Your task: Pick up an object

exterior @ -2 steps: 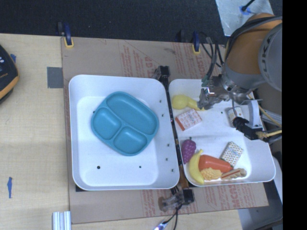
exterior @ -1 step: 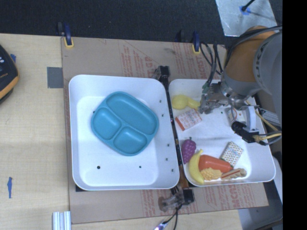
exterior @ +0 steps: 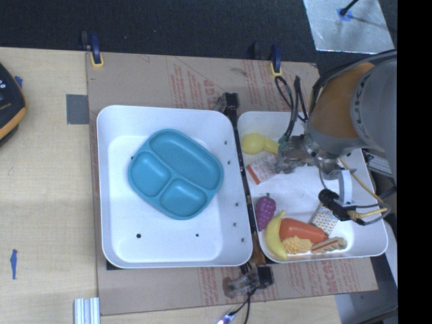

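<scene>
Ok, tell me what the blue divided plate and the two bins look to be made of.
Blue divided plate: probably moulded plastic, matt to satin, judging by its even turquoise colour, soft rounded compartment ridges and faint sheen. Left bin and right bin: likely thin white plastic or coated sheet, smooth, with rounded corners and small dark holes; the view leaves it open which.

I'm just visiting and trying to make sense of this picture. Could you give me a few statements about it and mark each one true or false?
1. A blue plate lies in the left bin. True.
2. The plate has three compartments. True.
3. The toy food is in the left bin. False: the grapes, banana, carrot and lemon lie in the right bin.
4. The arm hangs over the left bin. False: it is over the right bin.
5. The grapes are green. False: they are purple.
</scene>
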Controlling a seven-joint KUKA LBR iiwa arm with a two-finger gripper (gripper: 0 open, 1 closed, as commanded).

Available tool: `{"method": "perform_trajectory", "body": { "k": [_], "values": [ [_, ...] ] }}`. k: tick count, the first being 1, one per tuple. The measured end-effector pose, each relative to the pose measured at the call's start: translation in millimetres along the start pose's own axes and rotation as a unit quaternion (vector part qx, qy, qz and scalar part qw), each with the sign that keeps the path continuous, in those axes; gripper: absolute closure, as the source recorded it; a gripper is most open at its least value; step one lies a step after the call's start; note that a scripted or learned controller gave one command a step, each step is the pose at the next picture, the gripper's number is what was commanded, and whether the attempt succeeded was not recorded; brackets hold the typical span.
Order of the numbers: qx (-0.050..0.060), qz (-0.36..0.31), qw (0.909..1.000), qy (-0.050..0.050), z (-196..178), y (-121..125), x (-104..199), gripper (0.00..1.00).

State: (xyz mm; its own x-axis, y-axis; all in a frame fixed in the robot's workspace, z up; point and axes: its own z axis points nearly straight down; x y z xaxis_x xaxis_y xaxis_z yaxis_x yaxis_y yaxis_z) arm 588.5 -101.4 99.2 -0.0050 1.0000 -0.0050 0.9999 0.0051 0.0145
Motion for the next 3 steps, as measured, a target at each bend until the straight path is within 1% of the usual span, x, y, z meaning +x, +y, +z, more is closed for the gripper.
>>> {"method": "perform_trajectory", "body": {
  "k": [1, 2, 3],
  "values": [
    [0.008, 0.0, 1.0, 0.003, -95, 70, 102, 1.0],
    [0.009, -0.001, 1.0, 0.003, -93, 70, 192, 1.0],
    [0.009, -0.001, 1.0, 0.002, -68, 67, 276, 1.0]
  ]
}}
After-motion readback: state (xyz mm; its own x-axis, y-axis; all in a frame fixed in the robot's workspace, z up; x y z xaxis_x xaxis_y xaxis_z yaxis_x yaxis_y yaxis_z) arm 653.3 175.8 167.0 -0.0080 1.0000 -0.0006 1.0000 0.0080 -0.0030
